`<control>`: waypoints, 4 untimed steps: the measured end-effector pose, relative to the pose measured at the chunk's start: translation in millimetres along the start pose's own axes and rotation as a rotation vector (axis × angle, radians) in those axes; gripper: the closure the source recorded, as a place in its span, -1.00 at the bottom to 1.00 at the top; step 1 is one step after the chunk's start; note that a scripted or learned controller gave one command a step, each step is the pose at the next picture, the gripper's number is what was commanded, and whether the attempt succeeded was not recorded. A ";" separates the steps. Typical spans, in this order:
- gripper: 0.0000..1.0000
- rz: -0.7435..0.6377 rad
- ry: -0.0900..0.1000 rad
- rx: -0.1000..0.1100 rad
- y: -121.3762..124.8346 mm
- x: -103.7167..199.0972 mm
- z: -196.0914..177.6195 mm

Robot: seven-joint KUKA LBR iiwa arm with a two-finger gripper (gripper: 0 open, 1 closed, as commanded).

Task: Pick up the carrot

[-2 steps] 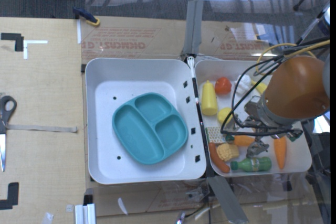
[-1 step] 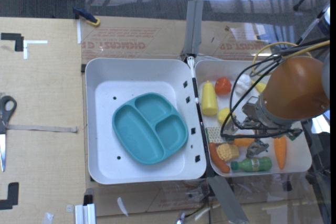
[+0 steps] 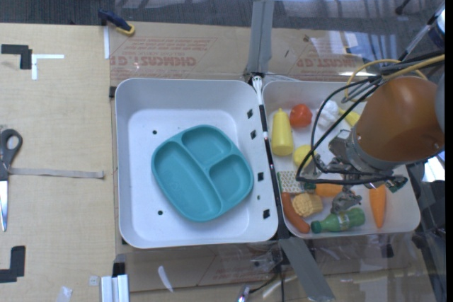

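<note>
The carrot (image 3: 378, 204) is a short orange cone lying near the front right of the right bin (image 3: 407, 221), tip toward the front edge. My gripper (image 3: 345, 201) hangs low over that bin, just left of the carrot and right above a green bottle (image 3: 340, 221). The arm's orange band (image 3: 396, 120) hides most of the wrist and part of the bin behind it. I see nothing held.
Around the gripper lie a corn piece (image 3: 306, 204), an orange-red piece (image 3: 294, 216), another orange piece (image 3: 327, 189), a yellow item (image 3: 282, 132), a red tomato (image 3: 301, 114) and a yellow fruit (image 3: 303, 154). The left bin (image 3: 134, 117) holds a teal divided plate (image 3: 202, 172).
</note>
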State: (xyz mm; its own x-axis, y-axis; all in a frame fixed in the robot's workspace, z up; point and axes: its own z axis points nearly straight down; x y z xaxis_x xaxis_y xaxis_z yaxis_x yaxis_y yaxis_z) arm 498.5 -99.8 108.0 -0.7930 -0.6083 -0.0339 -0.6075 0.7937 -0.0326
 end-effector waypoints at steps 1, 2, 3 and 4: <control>-1.00 0.032 -0.001 0.001 -1.9 -0.2 4.3; 1.00 0.032 -0.002 -0.001 -1.7 -2.6 -5.2; 1.00 0.275 0.031 -0.025 57.4 -53.9 -84.7; 1.00 0.211 0.032 -0.028 44.9 -148.0 -112.0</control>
State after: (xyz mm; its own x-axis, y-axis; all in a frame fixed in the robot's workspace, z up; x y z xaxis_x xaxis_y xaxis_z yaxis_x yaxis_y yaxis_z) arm 583.3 26.4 223.4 -0.9034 -0.4287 -0.0052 -0.4287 0.9035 -0.0007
